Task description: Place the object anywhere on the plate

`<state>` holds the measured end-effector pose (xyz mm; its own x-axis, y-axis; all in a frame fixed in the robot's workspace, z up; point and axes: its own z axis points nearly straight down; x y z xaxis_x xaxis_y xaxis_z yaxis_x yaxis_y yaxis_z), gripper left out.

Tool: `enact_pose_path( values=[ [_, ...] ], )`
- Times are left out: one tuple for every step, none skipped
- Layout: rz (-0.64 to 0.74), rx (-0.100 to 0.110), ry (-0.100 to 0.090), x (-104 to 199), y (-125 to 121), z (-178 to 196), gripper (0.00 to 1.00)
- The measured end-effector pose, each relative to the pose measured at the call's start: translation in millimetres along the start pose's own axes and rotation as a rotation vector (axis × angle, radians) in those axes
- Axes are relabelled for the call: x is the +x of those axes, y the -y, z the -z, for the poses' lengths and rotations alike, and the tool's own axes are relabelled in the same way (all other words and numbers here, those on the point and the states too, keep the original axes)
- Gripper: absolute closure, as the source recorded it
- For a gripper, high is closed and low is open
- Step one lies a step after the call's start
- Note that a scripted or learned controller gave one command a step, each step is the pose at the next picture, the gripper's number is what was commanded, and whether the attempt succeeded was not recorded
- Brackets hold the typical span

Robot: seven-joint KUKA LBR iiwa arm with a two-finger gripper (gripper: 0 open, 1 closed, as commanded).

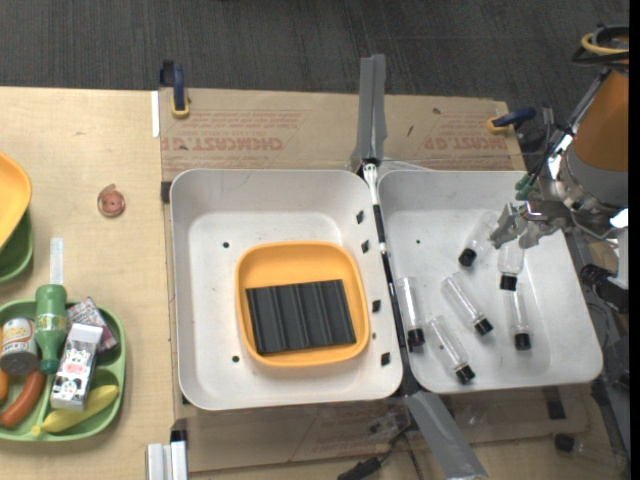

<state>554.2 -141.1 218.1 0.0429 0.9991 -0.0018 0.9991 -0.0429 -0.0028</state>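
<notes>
Two shallow white bins are set side by side on the bench. In the left bin (200,268) an orange plate (300,263) is placed near the middle, and a dark ribbed rectangular insert (302,316) is laid flat on it.

In the right bin (430,208) several clear tubes with black caps are scattered: one (410,313) lies along the left wall, one (450,348) is found near the front, one (466,305) is tilted in the middle, one (519,318) stands farther right, and one (476,244) is seen nearer the back. None of them is on the plate.

The gripper (522,230) is held over the back right part of the right bin, reached in from the right, with the orange band (605,133) visible above it. A further tube (510,263) is seen just below the fingertips (whether it is gripped or merely beside them cannot be told), and the spread of the gripper cannot be judged.

On the bench to the left, a green tray (100,408) with toy food is placed.
</notes>
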Motion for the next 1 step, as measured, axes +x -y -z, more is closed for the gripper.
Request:
enact_pose_path(
  values=[
    [0.207,-0.003,0.001,-44.4,-65.1,14.6,1.0]
  ],
)
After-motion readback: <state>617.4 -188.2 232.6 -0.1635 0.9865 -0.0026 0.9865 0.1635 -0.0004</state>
